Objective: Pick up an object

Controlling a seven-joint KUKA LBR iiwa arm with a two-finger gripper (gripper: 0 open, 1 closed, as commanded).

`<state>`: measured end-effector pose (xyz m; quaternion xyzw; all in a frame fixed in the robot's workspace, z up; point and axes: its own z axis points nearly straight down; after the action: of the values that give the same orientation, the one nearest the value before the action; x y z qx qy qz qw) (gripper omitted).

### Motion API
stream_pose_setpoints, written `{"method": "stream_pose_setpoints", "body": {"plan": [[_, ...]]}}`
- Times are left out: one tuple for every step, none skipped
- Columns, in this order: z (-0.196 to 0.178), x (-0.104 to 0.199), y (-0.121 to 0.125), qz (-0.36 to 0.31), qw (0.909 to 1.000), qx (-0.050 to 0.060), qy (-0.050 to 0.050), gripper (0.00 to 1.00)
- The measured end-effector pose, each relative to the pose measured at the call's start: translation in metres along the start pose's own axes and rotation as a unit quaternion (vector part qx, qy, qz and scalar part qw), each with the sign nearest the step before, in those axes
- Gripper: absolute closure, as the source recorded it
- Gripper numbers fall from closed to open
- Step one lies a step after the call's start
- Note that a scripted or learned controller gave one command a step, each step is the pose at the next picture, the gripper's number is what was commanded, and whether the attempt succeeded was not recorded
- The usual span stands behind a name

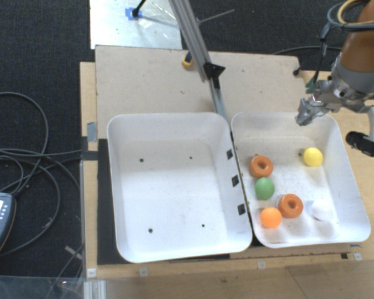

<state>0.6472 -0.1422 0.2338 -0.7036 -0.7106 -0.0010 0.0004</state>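
- The gripper (pixel 306 118) hangs over the far rim of the right bin (pixel 348 161), near its back corner. It is small and partly blurred against the white wall, so whether the jaws stand apart or together cannot be told; nothing shows between them.
- Nearest to it is the yellow ball (pixel 312 157), lying on the bin floor just forward of the gripper and close to the right wall. As I judge it, this is the natural target: it sits apart from the other pieces, with bare floor around it.
- For a clean pick, the arm should centre over the ball before descending, not come in at a slant from the rim, because a round thing rolls off at any off-centre touch.
- The closeness of the wall is the main hazard; turning the jaws so they close along the wall, not across it, would likely keep a finger from striking the wall.
- Farther in, toward the divider, lie an orange ring (pixel 261 166), a green ball (pixel 264 188), an orange ball (pixel 271 217) and a second orange ring (pixel 291 205). These sit close together, some touching or nearly so, and would be harder to take singly.
- A pale white object (pixel 323 212) rests near the front right corner, hard to make out against the bin.
- The left bin (pixel 121 185) stands beside the right one on the bench (pixel 143 80).
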Motion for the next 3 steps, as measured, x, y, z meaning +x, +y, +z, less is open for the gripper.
{"method": "stream_pose_setpoints", "body": {"plan": [[-0.010,0.044,-0.021,0.000,1.0000,0.000,0.000,1.00],[-0.013,0.097,-0.051,0.000,1.0000,0.001,0.000,1.00],[-0.017,0.147,-0.078,0.000,1.0000,0.001,0.000,1.00]]}}
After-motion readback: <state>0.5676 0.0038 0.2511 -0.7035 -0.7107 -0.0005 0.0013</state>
